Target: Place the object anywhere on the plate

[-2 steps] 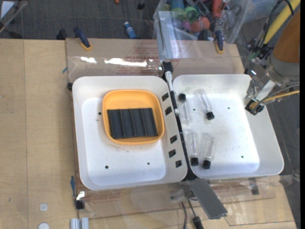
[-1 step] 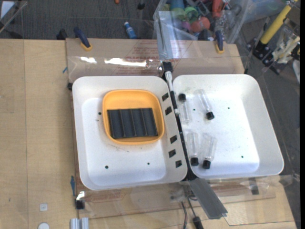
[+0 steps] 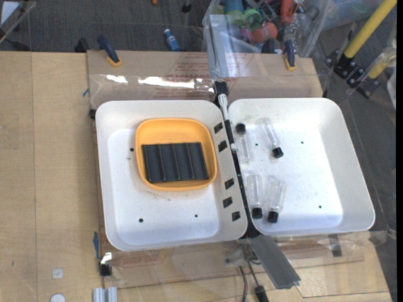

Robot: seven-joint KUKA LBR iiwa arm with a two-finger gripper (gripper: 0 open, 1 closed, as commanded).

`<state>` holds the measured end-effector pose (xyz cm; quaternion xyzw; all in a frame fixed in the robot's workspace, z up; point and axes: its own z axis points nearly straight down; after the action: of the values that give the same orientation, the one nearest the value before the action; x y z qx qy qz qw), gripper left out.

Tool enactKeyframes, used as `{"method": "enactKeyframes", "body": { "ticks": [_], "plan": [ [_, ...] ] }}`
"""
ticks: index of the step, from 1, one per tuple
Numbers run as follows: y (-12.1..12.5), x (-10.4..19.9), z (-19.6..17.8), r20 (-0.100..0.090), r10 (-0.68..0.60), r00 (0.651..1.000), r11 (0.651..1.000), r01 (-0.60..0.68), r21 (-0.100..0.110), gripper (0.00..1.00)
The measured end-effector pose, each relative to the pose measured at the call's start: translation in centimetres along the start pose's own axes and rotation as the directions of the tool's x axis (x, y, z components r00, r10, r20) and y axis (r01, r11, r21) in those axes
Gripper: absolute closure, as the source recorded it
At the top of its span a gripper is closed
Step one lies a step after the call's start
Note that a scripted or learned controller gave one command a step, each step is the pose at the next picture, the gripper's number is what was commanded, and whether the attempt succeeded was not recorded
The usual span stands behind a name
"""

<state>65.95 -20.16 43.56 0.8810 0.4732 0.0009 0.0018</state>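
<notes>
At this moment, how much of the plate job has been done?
Looks done: a dark ribbed block lies flat on the orange plate in the left bin. In hand: nothing that I can see. Left, perhaps: four clear tubes with black caps lie in the right bin.

Bright, even light — slightly soft
</notes>
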Motion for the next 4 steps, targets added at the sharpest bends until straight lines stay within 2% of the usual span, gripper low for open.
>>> {"method": "enactKeyframes", "body": {
  "ticks": [1,2,3,4],
  "plan": [
    [1.13,-0.27,0.00,0.000,-0.506,0.862,0.862,0.506,-0.002,1.00],
    [1.60,-0.90,0.01,0.000,-0.493,0.870,0.870,0.493,-0.002,1.00],
    [1.53,-0.75,-0.02,0.001,-0.512,0.859,0.859,0.512,-0.001,1.00],
    [0.97,0.03,-0.09,-0.002,-0.762,0.647,0.647,0.762,0.000,1.00]
  ]
}}
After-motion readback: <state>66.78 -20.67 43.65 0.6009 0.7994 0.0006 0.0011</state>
